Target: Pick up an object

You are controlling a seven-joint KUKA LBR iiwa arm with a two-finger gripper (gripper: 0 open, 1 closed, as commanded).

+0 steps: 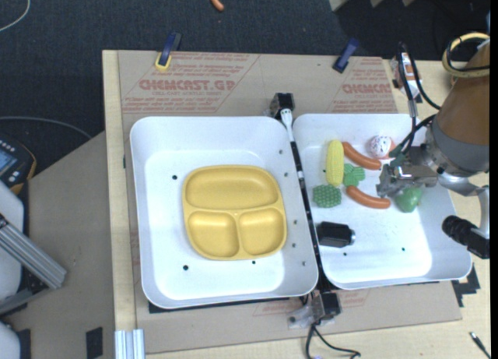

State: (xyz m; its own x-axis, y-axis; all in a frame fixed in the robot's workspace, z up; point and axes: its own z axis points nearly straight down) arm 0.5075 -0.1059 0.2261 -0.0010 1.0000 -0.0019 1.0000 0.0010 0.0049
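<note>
In the left bin (pixel 148 194) we note a yellow divided tray (pixel 233 211). In the right bin (pixel 389 260), corn (pixel 334 161), sausages (pixel 367 198) and a green toy (pixel 408 198) look light, rigid and slick; we would grip the corn mid-length. The gripper (pixel 398 184) sits over the green toy; its closure is indeterminable. Board lettering reads "CHEMCAST GP".

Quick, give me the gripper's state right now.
Gripper: low in the right bin, over a green toy; state cannot be told.
</note>
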